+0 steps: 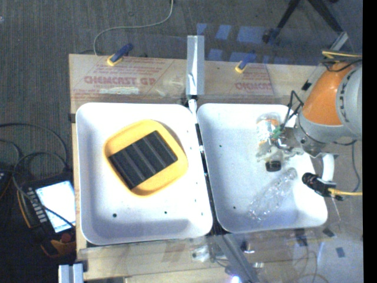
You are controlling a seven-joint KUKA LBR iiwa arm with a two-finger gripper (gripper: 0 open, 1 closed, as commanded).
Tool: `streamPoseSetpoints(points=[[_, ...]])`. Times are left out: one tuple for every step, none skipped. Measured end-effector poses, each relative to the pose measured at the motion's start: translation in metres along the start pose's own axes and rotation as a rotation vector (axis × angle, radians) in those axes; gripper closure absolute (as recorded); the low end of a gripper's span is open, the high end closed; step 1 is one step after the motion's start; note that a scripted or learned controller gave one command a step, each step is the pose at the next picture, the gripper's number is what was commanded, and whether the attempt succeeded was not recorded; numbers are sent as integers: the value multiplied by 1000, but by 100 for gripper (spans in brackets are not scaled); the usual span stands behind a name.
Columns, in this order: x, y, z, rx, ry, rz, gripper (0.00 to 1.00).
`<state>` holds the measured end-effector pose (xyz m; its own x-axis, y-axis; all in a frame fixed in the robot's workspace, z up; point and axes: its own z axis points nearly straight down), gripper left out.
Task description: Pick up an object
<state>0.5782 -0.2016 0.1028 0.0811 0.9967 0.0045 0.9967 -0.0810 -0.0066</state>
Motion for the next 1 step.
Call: streamPoseSetpoints(points=[[38,32,-63,27,-5,-78,100]])
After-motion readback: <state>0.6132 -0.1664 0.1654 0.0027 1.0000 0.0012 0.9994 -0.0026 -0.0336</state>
